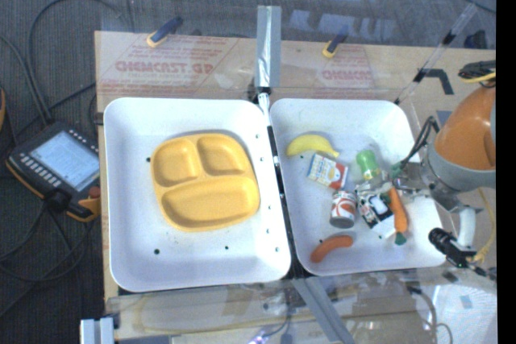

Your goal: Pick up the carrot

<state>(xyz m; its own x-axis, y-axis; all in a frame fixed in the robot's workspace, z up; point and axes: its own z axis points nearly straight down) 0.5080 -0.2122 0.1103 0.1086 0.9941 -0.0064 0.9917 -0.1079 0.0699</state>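
Your gripper [385,204] sits low in the right bin [403,118], can't tell its state tbh. Carrot [398,213] is right by it on the arm side, long axis running toward the bin's near edge, w/ a can [343,208] just left.

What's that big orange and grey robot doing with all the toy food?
The grey and orange robot arm reaches in from the right, over the right white bin. Its gripper is down by the small orange carrot, near the bin's right side. Whether it has hold of the carrot is unclear. Close by lie a yellow banana, a small red and white can and a reddish sausage. The left white bin holds a yellow divided plate.
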